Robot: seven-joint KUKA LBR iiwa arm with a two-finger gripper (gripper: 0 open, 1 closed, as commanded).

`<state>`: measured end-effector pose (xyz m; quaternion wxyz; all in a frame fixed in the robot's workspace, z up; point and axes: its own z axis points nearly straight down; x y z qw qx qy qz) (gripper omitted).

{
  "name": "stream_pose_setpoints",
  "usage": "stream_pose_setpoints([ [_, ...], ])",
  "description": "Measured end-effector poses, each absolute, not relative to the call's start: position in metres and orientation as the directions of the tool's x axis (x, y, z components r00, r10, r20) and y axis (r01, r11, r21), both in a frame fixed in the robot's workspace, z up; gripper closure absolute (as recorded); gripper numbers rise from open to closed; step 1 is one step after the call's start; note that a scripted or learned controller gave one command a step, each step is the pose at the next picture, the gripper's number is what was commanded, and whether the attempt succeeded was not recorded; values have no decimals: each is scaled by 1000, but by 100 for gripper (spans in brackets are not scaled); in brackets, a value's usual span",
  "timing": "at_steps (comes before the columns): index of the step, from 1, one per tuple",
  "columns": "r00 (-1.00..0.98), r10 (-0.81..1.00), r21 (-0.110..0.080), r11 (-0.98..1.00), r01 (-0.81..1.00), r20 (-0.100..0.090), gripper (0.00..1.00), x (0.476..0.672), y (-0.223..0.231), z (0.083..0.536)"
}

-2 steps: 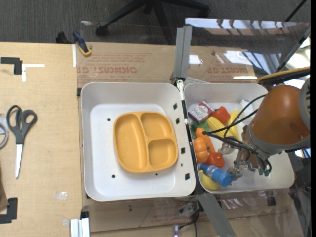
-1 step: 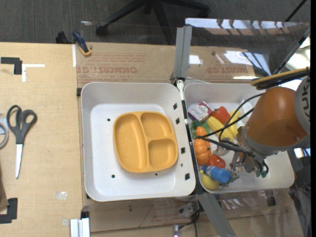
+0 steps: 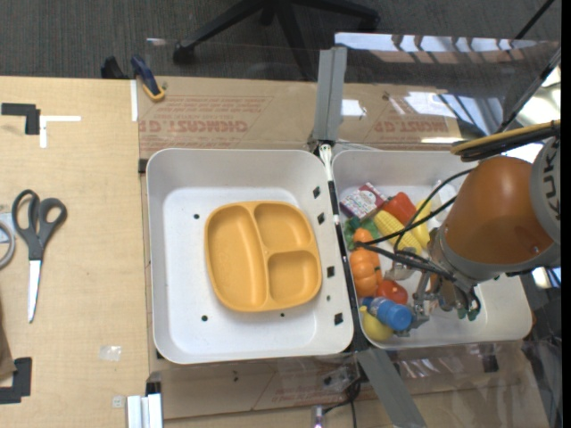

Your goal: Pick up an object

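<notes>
Though the task names no particular object, the likeliest candidates are the small toy foods heaped in the right bin (image 3: pixel 513 324), crowded against its left wall from about ten o'clock down to seven o'clock of that bin. The gripper (image 3: pixel 442 300) hangs low over the bin's lower middle, just right of the heap; its fingers are too tangled with cables and shadow to read, so I cannot tell whether they stand apart or together, and nothing is visibly held between them.

Nearest it, at about nine o'clock from the gripper, lies a blue piece (image 3: pixel 393 313) touching a yellow one (image 3: pixel 376 329). Above them sit an orange ball-like piece (image 3: pixel 365 266), a small red piece (image 3: pixel 391 291) and, toward twelve o'clock, a yellow corn cob (image 3: pixel 403 230) beside a pink-and-white packet (image 3: pixel 361 201).

These look like hollow plastic (light, stiff, smooth-skinned), so weight should be no trouble, but rounded glossy sides will probably squirt out of a pinch. I would take the blue piece across its narrow middle, since it lies at the heap's edge with the most room around it.

The left bin (image 3: pixel 169 266) carries a yellow divided plate (image 3: pixel 234 261).
</notes>
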<state>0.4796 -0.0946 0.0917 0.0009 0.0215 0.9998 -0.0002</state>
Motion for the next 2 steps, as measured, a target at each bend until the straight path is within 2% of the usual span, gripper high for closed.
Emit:
stream_pose_setpoints([
  [2,-901,433,0,901,433,-1,0,478,-100,92],
])
